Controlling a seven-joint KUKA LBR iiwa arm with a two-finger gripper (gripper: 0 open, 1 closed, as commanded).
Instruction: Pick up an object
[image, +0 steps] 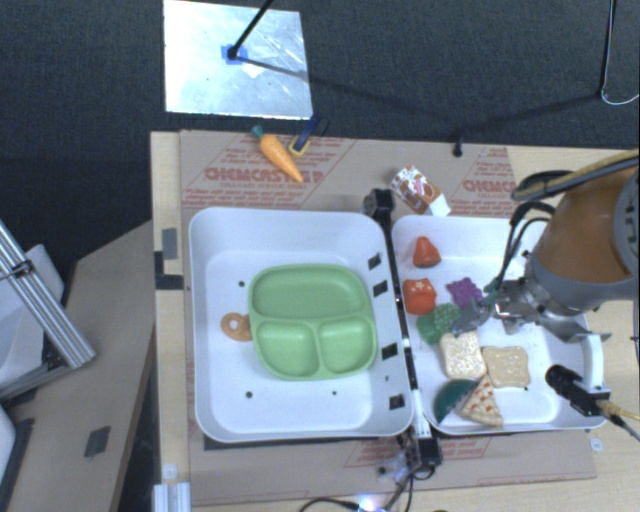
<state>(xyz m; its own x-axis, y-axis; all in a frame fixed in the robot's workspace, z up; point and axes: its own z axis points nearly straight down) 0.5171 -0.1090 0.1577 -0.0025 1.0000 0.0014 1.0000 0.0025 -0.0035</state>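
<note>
Several toy foods crowd the right bin (440, 232); tool (478, 312) hovers over the green piece (436, 324), grip state indeterminable.

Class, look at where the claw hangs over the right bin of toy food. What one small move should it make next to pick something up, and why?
Probably a short drop straight down. The claw hovers over the green piece and beside the purple grapes in the right bin, and nothing shows between its fingers. The toys lie close together, so a drop onto the nearest one seems safer than a sideways reach.

Bright, even overhead light, glare on the white bins (210, 330), slightly soft focus.
</note>
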